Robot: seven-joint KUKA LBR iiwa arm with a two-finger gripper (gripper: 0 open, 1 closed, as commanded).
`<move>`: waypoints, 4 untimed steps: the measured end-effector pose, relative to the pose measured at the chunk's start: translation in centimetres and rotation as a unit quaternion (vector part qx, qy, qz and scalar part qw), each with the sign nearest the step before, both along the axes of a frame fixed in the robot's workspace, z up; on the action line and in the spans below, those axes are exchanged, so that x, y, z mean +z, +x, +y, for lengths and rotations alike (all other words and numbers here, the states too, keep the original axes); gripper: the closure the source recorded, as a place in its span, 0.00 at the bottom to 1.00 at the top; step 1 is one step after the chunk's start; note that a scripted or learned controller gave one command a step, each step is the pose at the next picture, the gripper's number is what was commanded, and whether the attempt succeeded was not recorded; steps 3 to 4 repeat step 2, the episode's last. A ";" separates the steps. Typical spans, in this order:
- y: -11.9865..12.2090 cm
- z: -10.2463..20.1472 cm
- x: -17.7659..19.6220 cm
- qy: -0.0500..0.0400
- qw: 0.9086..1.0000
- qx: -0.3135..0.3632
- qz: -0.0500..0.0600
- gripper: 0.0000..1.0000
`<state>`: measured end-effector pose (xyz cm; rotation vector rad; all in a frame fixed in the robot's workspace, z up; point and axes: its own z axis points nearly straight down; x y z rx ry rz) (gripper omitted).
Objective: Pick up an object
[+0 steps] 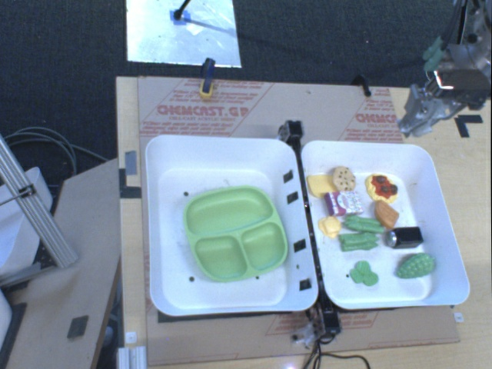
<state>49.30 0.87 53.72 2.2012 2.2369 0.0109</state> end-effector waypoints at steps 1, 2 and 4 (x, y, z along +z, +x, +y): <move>0.0 -0.7 1.0 -0.001 1.000 -0.004 0.000 1.00; 0.1 -0.7 2.1 -0.001 1.000 -0.001 -0.002 1.00; 0.1 -0.7 2.1 -0.001 1.000 -0.001 -0.002 1.00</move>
